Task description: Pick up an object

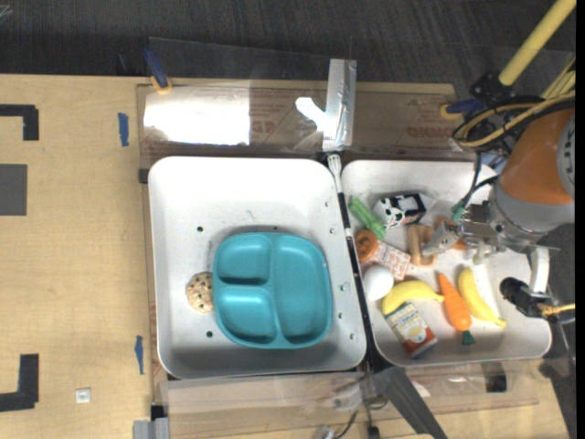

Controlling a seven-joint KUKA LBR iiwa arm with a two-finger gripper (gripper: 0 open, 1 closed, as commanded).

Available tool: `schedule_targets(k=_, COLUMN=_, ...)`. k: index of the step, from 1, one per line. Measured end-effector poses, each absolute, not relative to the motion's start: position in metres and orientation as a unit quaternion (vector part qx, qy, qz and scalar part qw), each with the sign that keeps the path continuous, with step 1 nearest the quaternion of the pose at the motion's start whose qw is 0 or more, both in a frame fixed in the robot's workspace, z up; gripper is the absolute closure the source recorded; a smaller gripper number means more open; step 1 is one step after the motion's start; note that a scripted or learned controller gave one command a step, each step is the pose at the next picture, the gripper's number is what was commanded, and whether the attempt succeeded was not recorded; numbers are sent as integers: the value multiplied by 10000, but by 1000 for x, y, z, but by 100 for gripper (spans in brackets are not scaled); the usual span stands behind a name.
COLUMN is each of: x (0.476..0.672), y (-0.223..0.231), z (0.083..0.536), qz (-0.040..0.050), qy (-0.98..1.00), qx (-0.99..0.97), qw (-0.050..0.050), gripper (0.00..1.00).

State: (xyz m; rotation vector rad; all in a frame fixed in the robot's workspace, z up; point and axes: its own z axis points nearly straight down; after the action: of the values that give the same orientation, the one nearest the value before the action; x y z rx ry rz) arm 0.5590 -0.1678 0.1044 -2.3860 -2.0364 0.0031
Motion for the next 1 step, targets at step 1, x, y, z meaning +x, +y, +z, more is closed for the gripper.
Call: schedule_targets(k=1, x=641, y=-126, z=92, qz=44, qy=-7395, qx=-6731, qw=19, gripper=0)
